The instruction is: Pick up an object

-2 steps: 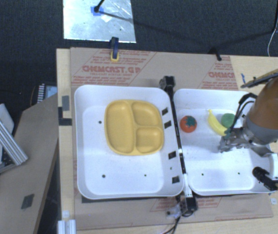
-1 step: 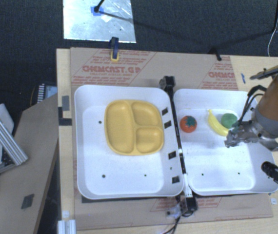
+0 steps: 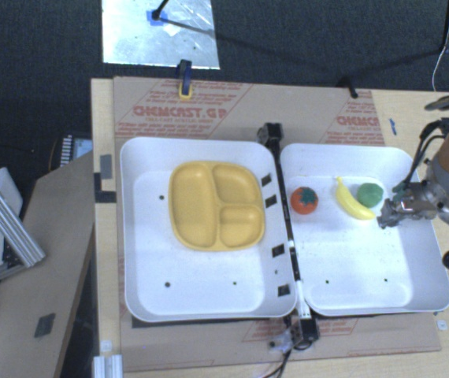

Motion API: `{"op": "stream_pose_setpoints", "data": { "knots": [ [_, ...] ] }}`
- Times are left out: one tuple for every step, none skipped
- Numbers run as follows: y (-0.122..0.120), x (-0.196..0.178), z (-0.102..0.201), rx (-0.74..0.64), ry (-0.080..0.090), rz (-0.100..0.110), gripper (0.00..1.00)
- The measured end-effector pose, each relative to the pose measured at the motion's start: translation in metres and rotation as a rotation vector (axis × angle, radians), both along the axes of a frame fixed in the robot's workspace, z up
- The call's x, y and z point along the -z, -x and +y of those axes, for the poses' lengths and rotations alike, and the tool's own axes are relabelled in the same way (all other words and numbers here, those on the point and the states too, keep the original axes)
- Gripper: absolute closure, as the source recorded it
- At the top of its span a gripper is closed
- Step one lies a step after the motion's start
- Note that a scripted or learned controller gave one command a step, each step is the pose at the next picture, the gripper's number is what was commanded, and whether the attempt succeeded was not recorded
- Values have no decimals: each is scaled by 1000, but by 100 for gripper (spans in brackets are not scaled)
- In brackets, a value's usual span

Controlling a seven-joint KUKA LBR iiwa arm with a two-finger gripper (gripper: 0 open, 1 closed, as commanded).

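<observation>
I see the jaws [image 3: 387, 216] just right of the green round object [image 3: 369, 193], state unclear; pale wooden surface [image 3: 105, 246] stands on dark carpet [image 3: 35, 53].

A banana [image 3: 353, 201], ball [image 3: 369, 193] and tomato [image 3: 304, 200] lie left of the tool [image 3: 387, 215] in one bin [image 3: 366, 290]. A divided tray [image 3: 215, 205] sits in the far-left bin [image 3: 201, 290].

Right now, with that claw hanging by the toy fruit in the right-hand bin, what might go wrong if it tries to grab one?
The banana and the green ball lie touching, so closing on one could nudge or drag the other. The gripper sits near the right bin wall, beside the fruit rather than above it; a straight descent there might miss. The tomato is round and could roll away if clipped.
</observation>
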State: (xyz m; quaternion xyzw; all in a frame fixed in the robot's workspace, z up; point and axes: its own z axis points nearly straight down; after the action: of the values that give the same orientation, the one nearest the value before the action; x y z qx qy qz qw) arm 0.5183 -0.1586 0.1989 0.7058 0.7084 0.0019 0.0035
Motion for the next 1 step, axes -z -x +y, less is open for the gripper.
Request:
{"op": "stream_pose_setpoints", "data": {
  "knots": [
    [-2, -38, 0, 0, 0, 1, 100]
  ]
}}
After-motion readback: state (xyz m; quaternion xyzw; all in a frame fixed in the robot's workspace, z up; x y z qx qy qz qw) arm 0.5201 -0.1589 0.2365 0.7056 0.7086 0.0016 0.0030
